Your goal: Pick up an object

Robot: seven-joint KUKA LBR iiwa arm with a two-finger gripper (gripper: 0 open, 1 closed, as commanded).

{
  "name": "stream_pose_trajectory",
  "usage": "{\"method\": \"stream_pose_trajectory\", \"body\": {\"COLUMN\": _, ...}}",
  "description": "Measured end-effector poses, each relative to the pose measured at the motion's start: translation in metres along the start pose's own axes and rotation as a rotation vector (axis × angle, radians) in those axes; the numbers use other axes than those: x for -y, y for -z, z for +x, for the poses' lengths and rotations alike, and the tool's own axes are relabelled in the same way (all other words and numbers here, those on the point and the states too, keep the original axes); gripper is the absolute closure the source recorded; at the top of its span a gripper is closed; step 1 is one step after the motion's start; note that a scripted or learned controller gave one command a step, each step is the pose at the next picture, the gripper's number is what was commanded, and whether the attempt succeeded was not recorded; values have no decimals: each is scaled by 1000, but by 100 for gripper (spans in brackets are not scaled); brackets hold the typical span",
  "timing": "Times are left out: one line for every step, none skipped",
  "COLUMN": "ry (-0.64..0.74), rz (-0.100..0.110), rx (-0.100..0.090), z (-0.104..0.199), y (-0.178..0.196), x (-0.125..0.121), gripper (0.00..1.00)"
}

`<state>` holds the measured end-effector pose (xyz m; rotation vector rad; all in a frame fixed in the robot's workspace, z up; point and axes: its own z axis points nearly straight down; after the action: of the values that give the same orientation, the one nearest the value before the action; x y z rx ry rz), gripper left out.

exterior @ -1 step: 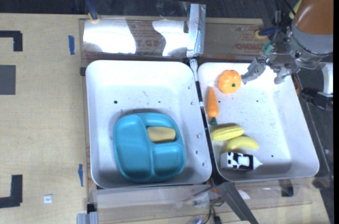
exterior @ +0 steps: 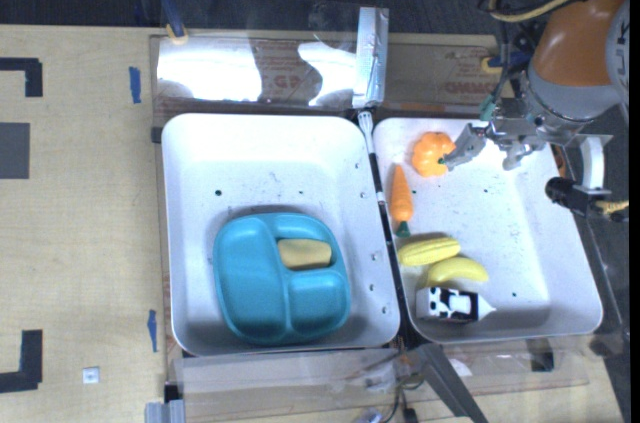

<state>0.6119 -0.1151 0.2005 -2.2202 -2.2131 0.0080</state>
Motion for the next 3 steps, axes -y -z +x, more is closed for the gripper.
{"method": "stream_pose_trajectory", "body": {"ry": 127, "rz": -2, "rx": 0, "z": -1, "y": -107, "x": -39, "gripper": 0}}
{"method": "stream_pose_trajectory", "body": {"ry": 127, "rz": -13, "rx": 3, "z": -1, "y": -91, "x": -42, "gripper": 100}}
{"method": "stream_pose_trajectory", "body": {"ry": 127, "rz": -13, "rx": 3, "z": -1, "y": -92, "x": -42, "gripper": 0}}
